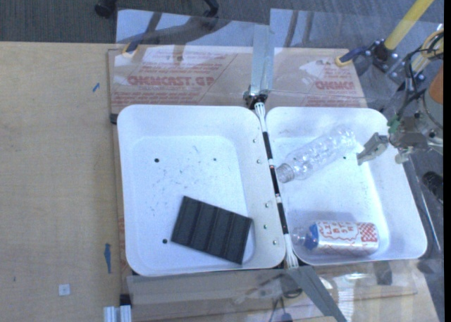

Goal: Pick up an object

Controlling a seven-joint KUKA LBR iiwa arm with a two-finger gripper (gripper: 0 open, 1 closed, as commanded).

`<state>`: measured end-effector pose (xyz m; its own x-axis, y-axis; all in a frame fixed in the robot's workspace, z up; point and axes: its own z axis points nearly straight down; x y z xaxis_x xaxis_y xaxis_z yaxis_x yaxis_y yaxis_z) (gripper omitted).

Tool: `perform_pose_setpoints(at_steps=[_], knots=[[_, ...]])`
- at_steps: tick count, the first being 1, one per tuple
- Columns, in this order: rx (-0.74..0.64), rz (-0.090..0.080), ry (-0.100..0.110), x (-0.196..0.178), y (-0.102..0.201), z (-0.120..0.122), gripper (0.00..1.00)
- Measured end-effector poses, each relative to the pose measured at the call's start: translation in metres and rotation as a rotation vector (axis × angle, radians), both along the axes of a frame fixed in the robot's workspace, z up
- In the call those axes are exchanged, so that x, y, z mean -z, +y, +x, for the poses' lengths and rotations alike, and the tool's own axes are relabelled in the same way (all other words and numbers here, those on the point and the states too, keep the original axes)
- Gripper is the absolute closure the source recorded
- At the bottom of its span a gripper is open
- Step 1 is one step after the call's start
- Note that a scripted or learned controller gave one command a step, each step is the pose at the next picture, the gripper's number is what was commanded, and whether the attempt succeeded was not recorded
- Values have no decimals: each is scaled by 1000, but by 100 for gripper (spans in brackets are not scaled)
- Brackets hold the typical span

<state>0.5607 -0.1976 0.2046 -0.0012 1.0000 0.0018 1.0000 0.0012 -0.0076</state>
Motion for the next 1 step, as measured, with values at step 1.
perform_pose_setpoints(at_steps=[1], knots=[[0,0,0,0,0,0,0]])
